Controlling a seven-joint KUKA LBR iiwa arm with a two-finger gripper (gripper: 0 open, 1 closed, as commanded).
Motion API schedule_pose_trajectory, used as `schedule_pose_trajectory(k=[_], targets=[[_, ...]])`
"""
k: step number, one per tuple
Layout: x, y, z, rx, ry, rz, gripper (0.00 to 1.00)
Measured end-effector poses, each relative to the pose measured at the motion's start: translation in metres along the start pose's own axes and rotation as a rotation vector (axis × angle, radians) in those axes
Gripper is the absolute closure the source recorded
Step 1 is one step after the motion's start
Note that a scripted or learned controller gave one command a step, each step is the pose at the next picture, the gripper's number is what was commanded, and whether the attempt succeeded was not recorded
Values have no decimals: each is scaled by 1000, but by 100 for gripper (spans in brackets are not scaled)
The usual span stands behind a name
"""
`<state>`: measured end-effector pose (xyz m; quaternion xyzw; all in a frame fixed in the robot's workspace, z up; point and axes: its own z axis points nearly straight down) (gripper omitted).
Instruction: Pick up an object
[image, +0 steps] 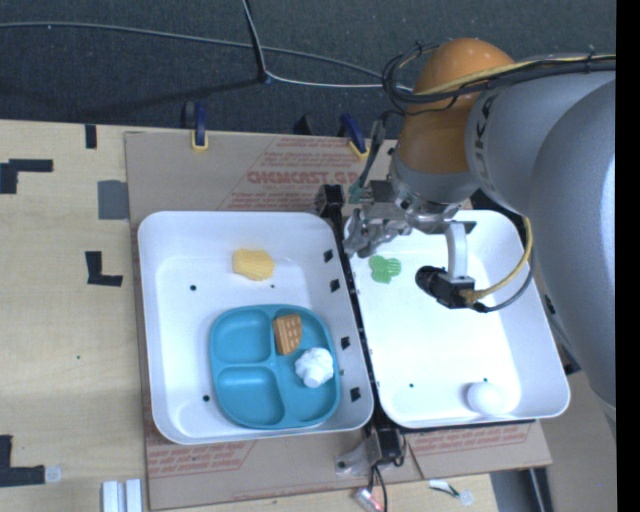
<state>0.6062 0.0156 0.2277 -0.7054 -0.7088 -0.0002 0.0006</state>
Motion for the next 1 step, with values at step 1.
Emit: schedule_pose_trajectory(k=[1], targets=[[61,13,1,0,0,-1,100]])
